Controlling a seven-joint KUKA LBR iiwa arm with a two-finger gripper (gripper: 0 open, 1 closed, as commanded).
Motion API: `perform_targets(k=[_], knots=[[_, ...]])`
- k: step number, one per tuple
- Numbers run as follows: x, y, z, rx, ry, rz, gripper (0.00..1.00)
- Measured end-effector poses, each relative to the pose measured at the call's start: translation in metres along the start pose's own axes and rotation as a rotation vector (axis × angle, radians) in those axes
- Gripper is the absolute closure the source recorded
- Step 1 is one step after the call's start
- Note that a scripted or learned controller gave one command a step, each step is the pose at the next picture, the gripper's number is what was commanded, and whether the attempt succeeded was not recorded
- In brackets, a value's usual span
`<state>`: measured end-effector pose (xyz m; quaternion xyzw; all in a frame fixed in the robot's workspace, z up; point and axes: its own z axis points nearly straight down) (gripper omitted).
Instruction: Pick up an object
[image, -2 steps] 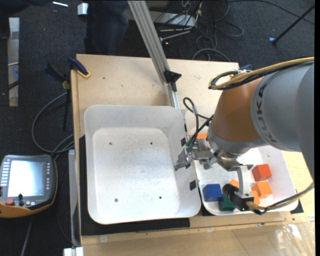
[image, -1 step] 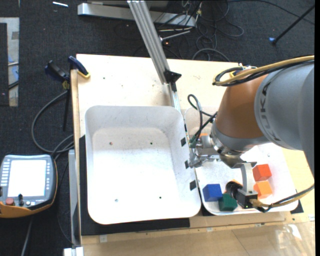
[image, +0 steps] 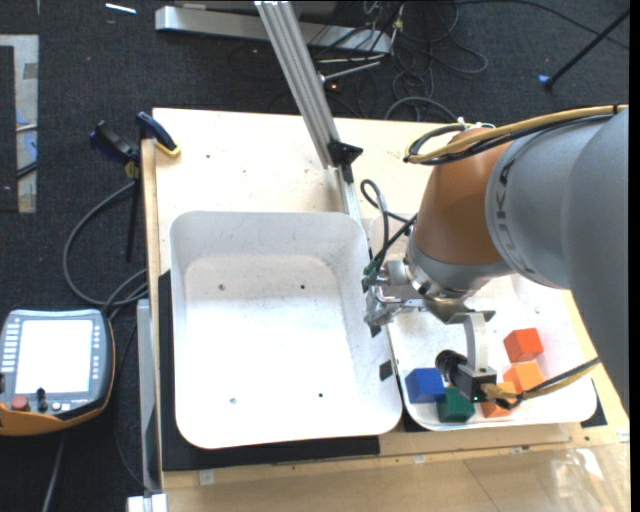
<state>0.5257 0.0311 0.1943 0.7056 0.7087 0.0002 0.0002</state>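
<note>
Gripper (image: 377, 312) above the 9 o'clock rim of the right bin (image: 556, 322); whether it is open or holds anything cannot be told. Blue block (image: 425, 385), green block (image: 457, 406) and orange blocks (image: 523, 345) lie toward 4 o'clock, apart from it

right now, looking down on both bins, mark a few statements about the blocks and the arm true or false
1. The blue block lies in the right bin. True.
2. The green block lies in the left bin. False: it is in the right bin, beside the blue block.
3. The end effector hangs near where the two bins meet. True.
4. The orange blocks lie left of the blue block in the view. False: they lie to its right.
</note>
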Motion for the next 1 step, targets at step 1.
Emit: perform_targets(k=[1], knots=[[-0.0116,-0.0091,-0.0007,0.002,-0.001,0.006,1.0]])
